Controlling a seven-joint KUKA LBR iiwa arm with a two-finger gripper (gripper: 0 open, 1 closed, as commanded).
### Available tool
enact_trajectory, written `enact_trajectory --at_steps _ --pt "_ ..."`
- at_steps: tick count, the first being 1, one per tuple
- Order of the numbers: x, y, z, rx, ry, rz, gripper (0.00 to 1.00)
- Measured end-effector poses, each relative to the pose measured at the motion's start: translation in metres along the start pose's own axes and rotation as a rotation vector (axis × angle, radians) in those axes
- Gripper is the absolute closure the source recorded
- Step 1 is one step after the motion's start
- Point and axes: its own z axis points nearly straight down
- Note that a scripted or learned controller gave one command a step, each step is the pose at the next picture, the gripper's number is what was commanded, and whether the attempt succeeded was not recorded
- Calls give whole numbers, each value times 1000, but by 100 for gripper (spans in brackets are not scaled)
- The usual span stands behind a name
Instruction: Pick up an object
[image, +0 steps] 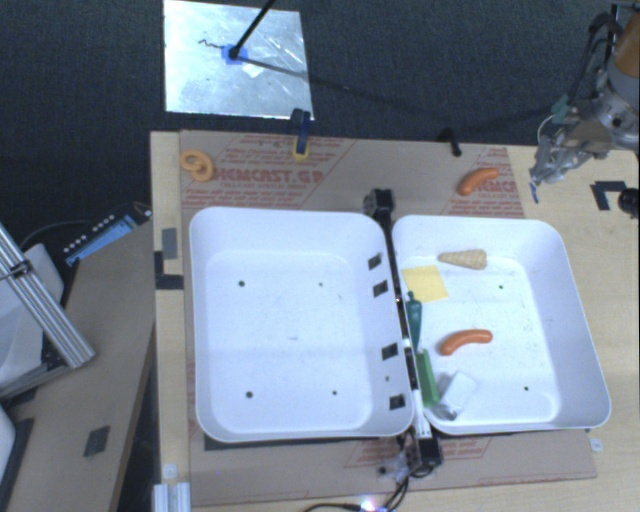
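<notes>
Objects for picking lie in the right bin (575, 290), lower right of frame: an orange sausage (466, 341), smooth and rounded; a tan ridged cone (464, 259); a flat yellow square (425, 283); and a green marker (421, 345) against the dividing wall. The left bin (290, 320) is smooth white plastic. The gripper (556, 160) hangs at upper right, outside the bins; finger state cannot be told.

White bins (290, 225), orange sausage (466, 341), yellow square (425, 283), tan cone (463, 260), green marker (425, 372), silver sheet (238, 58)
</notes>
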Motion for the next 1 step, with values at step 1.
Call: enact_trajectory --at_steps 1 --pt "78 8 32 21 10 -11 100"
